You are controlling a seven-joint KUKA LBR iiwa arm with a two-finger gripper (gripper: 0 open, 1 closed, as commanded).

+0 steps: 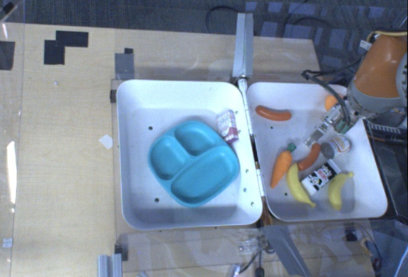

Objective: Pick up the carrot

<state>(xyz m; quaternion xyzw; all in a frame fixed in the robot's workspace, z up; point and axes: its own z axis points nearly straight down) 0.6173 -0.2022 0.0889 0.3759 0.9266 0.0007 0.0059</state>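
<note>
The carrot (281, 167) lies in the right bin (376, 202), tilted with its green top up, clear of the tool (317, 138) hanging just to its upper right. Whether the tool is open or closed I cannot tell; nothing is seen in it. Best to come down across the carrot's thick middle. A banana (297, 185) touches its lower end, and a small orange piece (310, 156) sits close beside, crowding the grasp. A sausage (273, 114) lies farther back.
</note>
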